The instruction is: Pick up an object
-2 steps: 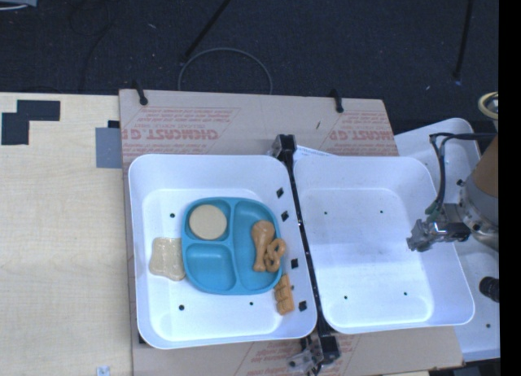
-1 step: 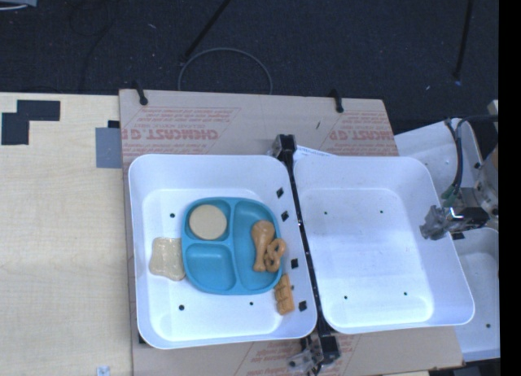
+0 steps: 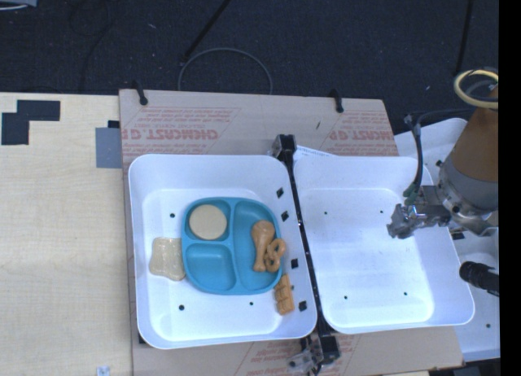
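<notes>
A blue divided plate (image 3: 216,271) lies in the left bin (image 3: 155,179). A round tan cookie (image 3: 207,221) sits in its upper left compartment, and a tan pretzel-shaped piece (image 3: 267,246) lies in its right compartment. A pale bread-like piece (image 3: 167,258) rests on the bin floor touching the plate's left rim. A small orange-brown piece (image 3: 283,295) lies just off the plate's lower right corner. My gripper (image 3: 400,225) hangs over the right edge of the right bin (image 3: 366,317), far from all these objects. Nothing shows beneath it.
A black divider (image 3: 297,236) runs between the two bins. Cardboard (image 3: 244,126) lies under the bins, and a wooden bench top (image 3: 57,244) spreads to the left. The grey arm with its orange band (image 3: 480,146) comes in from the right.
</notes>
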